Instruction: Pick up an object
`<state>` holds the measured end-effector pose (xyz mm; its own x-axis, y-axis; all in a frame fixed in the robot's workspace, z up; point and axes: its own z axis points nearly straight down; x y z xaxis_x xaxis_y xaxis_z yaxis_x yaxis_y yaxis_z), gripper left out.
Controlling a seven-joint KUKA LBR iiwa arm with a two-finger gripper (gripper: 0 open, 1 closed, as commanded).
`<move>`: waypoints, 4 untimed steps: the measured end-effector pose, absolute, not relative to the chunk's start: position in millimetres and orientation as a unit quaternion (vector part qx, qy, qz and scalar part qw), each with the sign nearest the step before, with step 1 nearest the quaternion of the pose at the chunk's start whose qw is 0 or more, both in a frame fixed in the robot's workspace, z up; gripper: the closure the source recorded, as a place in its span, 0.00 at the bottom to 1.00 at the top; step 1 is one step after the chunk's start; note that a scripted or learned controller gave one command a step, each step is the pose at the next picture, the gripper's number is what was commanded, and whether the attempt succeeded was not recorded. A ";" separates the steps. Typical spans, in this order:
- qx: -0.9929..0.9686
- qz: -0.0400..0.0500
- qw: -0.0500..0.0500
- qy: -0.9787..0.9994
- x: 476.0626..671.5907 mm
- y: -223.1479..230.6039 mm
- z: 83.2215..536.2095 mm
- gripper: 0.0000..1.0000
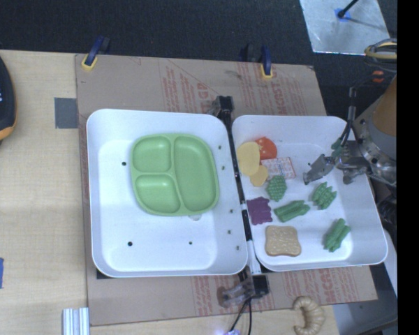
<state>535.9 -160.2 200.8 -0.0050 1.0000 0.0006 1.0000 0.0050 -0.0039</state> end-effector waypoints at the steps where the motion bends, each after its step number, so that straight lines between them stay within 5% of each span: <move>1: -0.703 0.002 0.003 -0.711 580.0 -119.7 118.8 0.00; 2: -0.705 0.000 -0.002 -0.709 572.1 -101.7 94.8 0.00; 3: -0.704 0.006 0.008 -0.710 640.5 -104.0 91.4 0.00; 4: -0.706 0.003 0.003 -0.708 586.7 -101.4 91.4 0.00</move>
